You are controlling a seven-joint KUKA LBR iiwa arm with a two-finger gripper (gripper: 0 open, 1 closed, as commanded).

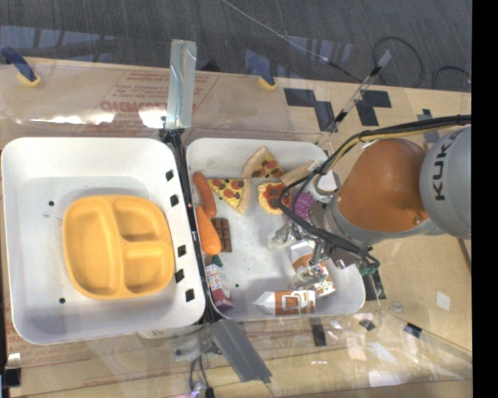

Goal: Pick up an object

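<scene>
My gripper (309, 259) is down among the right white bin's (257, 149) clutter, nothing visibly lifted yet; its state I cannot tell.

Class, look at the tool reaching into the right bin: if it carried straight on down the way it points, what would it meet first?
Probably the small orange-and-white packet lying under the tool in the right bin; depth is hard to judge from above.

Right bin (232, 152) crowded along left wall and top; bare floor mid-frame. Left bin (33, 164): yellow tray (116, 245) central, margins open.
</scene>
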